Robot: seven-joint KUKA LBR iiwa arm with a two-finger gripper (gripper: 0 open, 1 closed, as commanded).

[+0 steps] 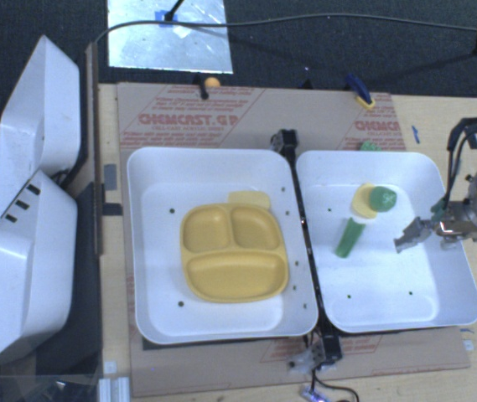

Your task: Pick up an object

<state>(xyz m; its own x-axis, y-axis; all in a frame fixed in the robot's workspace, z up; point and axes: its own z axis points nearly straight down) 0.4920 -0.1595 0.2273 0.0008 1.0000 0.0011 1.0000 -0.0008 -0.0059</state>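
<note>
Approach step: pincer point(412, 233) empty, spread unreadable; green stick point(349, 239) just left, needing a leftward reach.

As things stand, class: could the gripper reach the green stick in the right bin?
Probably yes. The gripper sits over the right bin, apart from the green stick, with bare white floor between them. The yellow and green piece lies just above the stick, not across the path.

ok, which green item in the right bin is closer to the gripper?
The green ball, sitting on the yellow disc. The green stick lies further left, away from the gripper, angled toward the bin's middle.
</note>
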